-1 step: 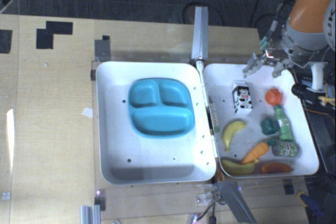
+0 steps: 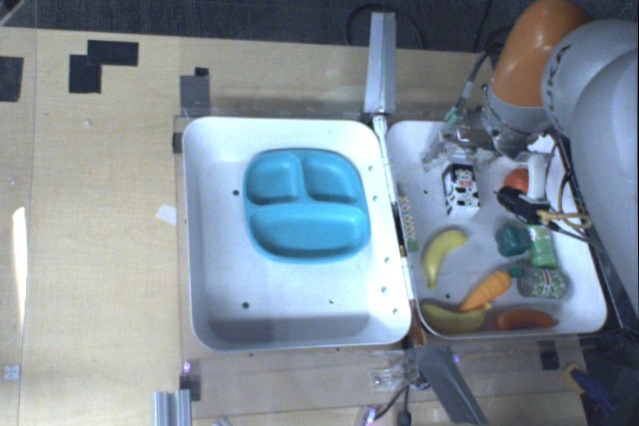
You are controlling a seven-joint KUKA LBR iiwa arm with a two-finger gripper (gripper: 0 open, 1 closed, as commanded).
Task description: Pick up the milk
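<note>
The milk (image 2: 460,190) is a small white carton with black patches, lying in the upper left part of the right bin (image 2: 399,147). My gripper (image 2: 451,156) hangs just above the carton's far end, reaching in from the right under the orange wrist band. Its fingers stand apart, and the carton sits below their tips rather than between them.
The right bin also holds a yellow banana (image 2: 442,252), a second banana (image 2: 454,317), a carrot (image 2: 486,289), a red piece (image 2: 524,319), a green can (image 2: 542,282) and a teal piece (image 2: 514,239). A blue divided tray (image 2: 305,205) lies in the left bin (image 2: 200,244).
</note>
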